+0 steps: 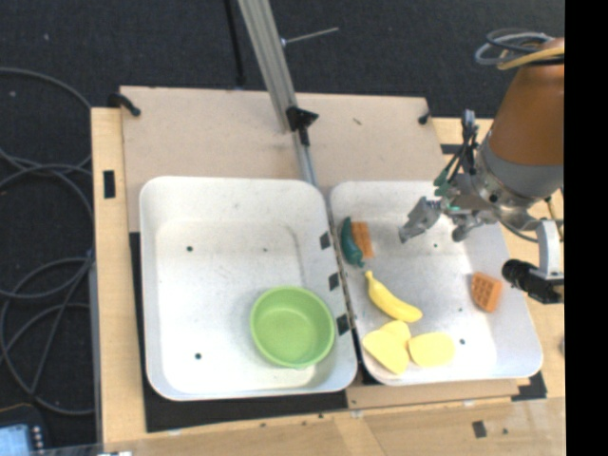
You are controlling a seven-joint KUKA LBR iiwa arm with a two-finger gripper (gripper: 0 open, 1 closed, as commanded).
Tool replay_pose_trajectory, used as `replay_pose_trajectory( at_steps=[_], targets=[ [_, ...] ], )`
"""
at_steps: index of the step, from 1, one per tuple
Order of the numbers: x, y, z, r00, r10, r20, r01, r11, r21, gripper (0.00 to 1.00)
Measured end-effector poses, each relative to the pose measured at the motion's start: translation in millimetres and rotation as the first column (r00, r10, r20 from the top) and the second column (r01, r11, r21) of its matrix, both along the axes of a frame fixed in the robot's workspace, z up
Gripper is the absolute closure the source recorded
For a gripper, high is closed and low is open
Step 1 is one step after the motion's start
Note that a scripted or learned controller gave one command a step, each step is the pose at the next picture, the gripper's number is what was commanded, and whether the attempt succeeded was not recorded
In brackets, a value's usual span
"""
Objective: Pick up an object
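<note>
The task named no single object, so any piece in the right bin (513, 350) could serve. A banana (391, 299) lay near the middle of that bin, at centre-right of the frame. Two yellow pieces (408, 348) sat just below it, touching each other, near the bin's lower edge. A teal and orange item (356, 241) lay by the bin's left wall, and an orange block (485, 293) lay alone at the right. The gripper (443, 224) hung over the upper part of the bin, fingers spread apart with nothing between them, well apart from every object.

To do the step well, it seemed best to choose the block or the banana, since each had free space around it, then to come straight down with the fingers across the narrow side. The yellow pieces looked harder, being flat and close together.

The arm was cut off at the right edge of the frame. What the teal item was could not be made out. A green bowl (292, 325) stood in the left bin (190, 217).
</note>
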State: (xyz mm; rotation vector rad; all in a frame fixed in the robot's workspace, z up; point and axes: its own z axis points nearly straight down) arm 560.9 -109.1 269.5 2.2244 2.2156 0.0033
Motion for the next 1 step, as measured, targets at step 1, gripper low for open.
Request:
replay_pose_trajectory(
  at_steps=[1],
  targets=[
    [0.0,0.0,0.0,1.000,-0.001,0.000,0.001,1.000,0.000,0.00]
  ],
)
